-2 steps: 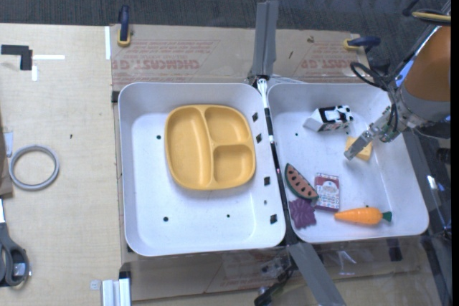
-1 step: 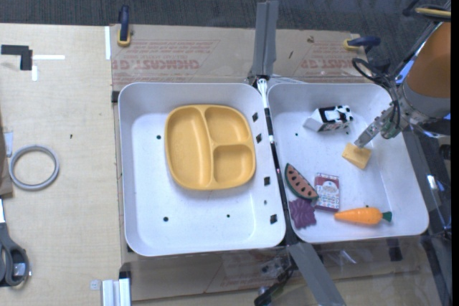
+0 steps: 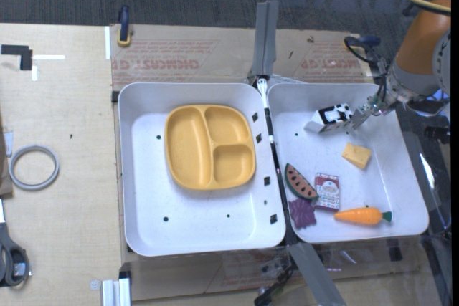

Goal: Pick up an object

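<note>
The right bin point(image 3: 401, 183) holds several small toys. A black-and-white toy point(image 3: 333, 114) lies at its far side, with a small grey piece point(image 3: 313, 127) just left of it. My gripper point(image 3: 361, 116) hangs low at the toy's right end, reaching in from the upper right; I cannot make out whether it touches the toy. Nearer the front lie a yellow cheese wedge point(image 3: 356, 155), a watermelon slice point(image 3: 300, 183), a small red box point(image 3: 327, 190), purple grapes point(image 3: 302, 212) and an orange carrot point(image 3: 362, 216).
A yellow divided plate point(image 3: 211, 147) sits in the left bin point(image 3: 143, 211). A grey divider post point(image 3: 265, 39) stands between the bins at the back. A tape roll point(image 3: 33, 167) and scissors point(image 3: 13, 265) lie on the bench at left.
</note>
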You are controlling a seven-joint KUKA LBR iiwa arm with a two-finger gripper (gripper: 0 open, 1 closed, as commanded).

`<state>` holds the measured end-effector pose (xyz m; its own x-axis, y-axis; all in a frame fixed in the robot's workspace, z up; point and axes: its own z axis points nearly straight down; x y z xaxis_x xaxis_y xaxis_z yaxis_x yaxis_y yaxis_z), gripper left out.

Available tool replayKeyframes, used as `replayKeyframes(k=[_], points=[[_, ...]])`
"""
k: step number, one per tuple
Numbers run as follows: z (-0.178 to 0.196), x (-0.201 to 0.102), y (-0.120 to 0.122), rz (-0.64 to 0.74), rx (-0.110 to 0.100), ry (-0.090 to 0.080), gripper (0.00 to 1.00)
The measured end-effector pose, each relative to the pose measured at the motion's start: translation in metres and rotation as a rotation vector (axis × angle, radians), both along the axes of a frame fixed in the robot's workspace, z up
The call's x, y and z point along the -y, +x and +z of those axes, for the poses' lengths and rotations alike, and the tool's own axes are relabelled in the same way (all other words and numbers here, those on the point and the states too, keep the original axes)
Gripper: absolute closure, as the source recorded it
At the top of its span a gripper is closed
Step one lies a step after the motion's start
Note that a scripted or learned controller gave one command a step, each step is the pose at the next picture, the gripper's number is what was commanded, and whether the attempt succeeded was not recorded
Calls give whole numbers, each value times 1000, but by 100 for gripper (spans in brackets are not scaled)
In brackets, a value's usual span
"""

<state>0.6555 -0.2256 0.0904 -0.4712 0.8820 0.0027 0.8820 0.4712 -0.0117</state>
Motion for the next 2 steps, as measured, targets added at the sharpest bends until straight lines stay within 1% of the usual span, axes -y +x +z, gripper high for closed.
replayKeyframes(k=[1, 2], points=[[1, -2, 1, 109, 4, 1, 100], [0, 0, 0, 19, 1, 1, 100]])
